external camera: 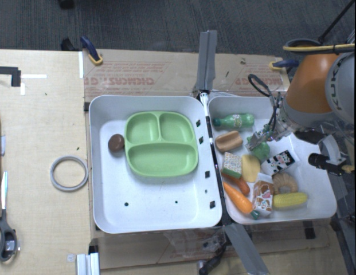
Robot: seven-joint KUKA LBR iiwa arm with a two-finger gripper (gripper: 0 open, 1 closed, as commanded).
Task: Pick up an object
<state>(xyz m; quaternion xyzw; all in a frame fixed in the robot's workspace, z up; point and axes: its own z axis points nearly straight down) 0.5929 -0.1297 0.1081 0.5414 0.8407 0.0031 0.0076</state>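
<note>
The right bin [319, 171] holds several toy foods: a green bottle [234, 120], a hot dog bun [228, 140], a small green piece [261, 152], a black-and-white carton [279, 161], a sandwich wedge [232, 165], a yellow block [250, 168], a carrot [238, 197], a snack bag [263, 196], a bagel [284, 182] and a corn cob [290, 200]. My gripper [261, 137] hangs low over the bin's middle, just above the green piece and right of the bun. The orange-banded wrist [306, 83] rises behind it. I see nothing held.
The left bin [155, 202] bears a green divided plate [161, 142] and a brown ball [116, 143] beside it. On the bench to the left lie a tape ring [69, 172] and scissors [4, 239]. A blue clamp [92, 50] sits at the back.
</note>
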